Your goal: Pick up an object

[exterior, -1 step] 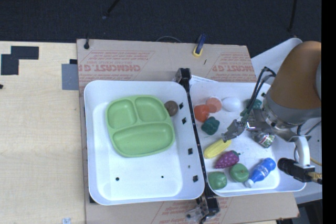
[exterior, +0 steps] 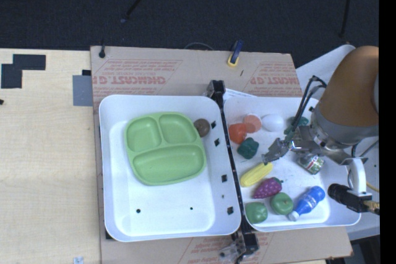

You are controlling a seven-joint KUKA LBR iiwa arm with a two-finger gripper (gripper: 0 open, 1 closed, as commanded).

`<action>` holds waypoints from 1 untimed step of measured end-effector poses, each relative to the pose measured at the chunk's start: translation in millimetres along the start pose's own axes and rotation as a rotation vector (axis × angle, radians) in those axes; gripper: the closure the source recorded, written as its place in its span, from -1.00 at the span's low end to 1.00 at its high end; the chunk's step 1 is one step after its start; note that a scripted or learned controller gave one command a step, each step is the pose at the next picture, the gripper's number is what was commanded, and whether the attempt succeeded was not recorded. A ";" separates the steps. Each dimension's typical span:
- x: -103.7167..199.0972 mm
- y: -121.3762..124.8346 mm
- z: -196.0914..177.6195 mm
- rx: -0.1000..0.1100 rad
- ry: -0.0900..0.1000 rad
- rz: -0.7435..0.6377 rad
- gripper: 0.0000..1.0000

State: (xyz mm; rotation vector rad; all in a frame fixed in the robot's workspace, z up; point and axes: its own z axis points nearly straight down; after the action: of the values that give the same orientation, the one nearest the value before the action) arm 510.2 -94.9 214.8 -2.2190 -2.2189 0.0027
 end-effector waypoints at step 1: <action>-4.3 -5.5 46.3 0.004 0.000 0.000 -1.00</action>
State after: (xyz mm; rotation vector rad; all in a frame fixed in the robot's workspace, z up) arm 504.5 -99.1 168.5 -2.2168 -2.2168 0.0064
